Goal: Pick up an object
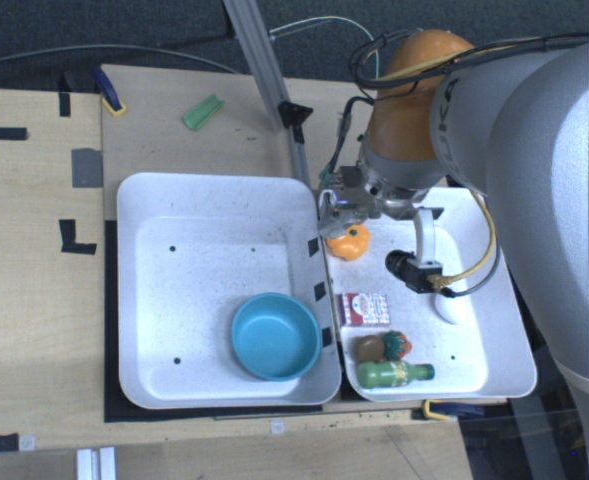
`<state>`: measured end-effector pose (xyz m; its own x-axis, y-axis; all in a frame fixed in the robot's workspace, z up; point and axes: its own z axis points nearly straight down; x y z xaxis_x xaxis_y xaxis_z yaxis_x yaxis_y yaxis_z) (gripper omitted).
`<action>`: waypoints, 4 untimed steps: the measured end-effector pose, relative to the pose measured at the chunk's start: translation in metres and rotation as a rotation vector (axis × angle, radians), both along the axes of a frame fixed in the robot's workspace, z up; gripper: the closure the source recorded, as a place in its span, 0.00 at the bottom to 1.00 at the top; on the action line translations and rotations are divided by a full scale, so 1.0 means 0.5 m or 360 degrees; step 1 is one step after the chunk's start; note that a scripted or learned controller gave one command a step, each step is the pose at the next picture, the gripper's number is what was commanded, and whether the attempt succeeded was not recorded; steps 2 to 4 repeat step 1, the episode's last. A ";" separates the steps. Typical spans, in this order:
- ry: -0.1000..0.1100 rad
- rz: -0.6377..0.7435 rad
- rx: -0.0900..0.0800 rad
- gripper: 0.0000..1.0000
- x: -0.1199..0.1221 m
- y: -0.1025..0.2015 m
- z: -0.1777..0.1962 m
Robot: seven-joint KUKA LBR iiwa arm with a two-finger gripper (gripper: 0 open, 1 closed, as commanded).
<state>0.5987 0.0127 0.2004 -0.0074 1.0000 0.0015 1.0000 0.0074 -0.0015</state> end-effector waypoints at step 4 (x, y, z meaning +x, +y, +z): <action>-0.0004 -0.0001 0.0001 1.00 0.030 0.096 0.037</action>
